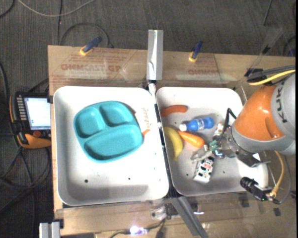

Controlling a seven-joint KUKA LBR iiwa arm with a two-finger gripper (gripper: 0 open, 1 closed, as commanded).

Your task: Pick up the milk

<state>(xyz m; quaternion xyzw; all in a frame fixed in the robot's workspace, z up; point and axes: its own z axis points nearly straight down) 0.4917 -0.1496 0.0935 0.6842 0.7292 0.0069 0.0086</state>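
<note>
On brown bench [114, 63] — two white bins [69, 182], dark cable-strewn floor [39, 14]; fingers [204, 155] over milk [204, 170] — grip unclear.

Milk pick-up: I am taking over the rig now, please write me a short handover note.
End effector: low in the right bin, directly over the milk.
Milk carton: lies on the floor of the right bin, near its front, beside the banana and carrot.
Left bin: holds the blue divided plate.
Done: arm has reached the milk.
Left: confirm a secure grasp, then lift the milk.
</note>
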